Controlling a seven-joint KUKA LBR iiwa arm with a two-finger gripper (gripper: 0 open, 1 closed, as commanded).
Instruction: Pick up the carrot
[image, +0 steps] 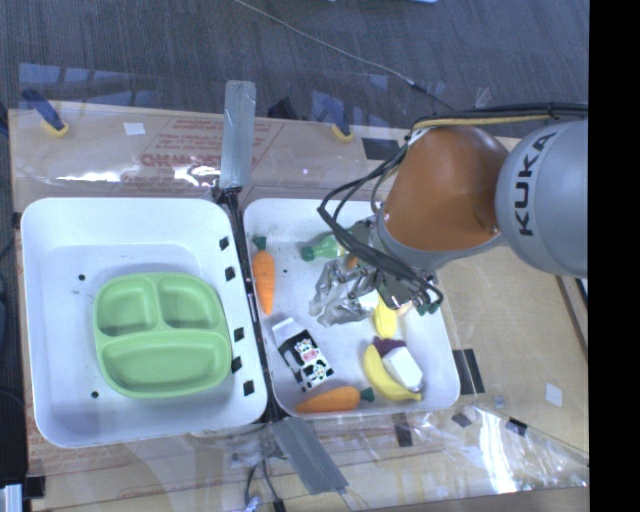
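gripper (343, 296) above right bin (440, 345) (mid-bin); carrot (264, 281) by left wall

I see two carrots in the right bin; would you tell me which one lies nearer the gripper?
The carrot by the left wall, lying lengthwise beside the divider, is somewhat nearer the gripper. The other carrot lies crosswise at the bin's front edge.

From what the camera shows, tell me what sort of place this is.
Probably a robot-manipulation lab bench, not a kitchen: a KUKA arm reaches over two white bins, toy food such as a carrot lies inside, and cables and taped plastic sheeting surround them.
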